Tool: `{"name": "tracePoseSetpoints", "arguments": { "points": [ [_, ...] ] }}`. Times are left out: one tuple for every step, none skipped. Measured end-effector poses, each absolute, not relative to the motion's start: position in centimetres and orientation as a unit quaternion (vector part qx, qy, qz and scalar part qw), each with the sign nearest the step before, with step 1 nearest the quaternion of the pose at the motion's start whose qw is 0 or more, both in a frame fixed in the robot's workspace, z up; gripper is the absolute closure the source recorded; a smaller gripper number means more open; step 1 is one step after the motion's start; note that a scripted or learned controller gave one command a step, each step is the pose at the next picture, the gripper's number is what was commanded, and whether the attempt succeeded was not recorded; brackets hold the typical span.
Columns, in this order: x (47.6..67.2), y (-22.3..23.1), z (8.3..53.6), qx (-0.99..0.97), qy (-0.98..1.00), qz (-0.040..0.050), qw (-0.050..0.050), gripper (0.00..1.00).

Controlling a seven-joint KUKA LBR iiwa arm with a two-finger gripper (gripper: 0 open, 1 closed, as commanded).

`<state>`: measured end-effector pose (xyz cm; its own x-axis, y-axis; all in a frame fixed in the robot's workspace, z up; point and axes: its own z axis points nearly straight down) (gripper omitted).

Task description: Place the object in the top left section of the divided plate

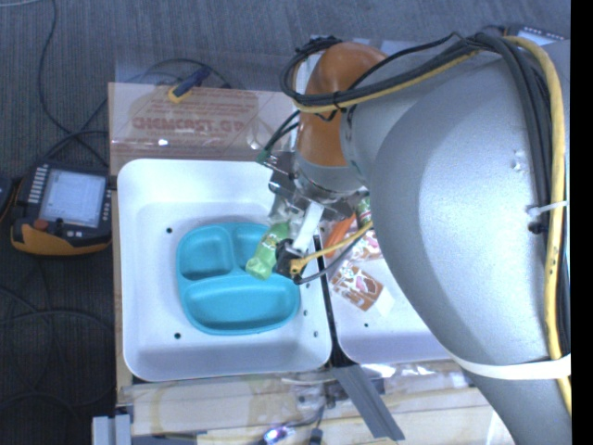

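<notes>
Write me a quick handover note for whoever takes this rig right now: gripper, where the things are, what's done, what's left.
Gripper: over the right edge of the blue divided plate, with a green object at its tip; I cannot tell if the grip is firm.
Plate: in the left bin, two small sections at the top, one large below.
Done: the object is above the plate's top right area.
Left: carry it to the top left section and release.
Right bin holds a printed packet.
</notes>
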<state>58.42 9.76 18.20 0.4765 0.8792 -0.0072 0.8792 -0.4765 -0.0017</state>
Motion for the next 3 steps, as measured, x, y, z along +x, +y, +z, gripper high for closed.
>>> {"name": "tracePoseSetpoints", "arguments": {
  "points": [
    [58.4, 9.8, 18.2, 0.859, 0.512, -0.0034, 0.001, 0.00],
    [62.4, 21.9, 9.1, 0.893, 0.451, 0.0049, 0.004, 0.00],
    [65.0, 23.2, 9.0, 0.958, 0.288, -0.0062, -0.002, 0.00]
  ]
}}
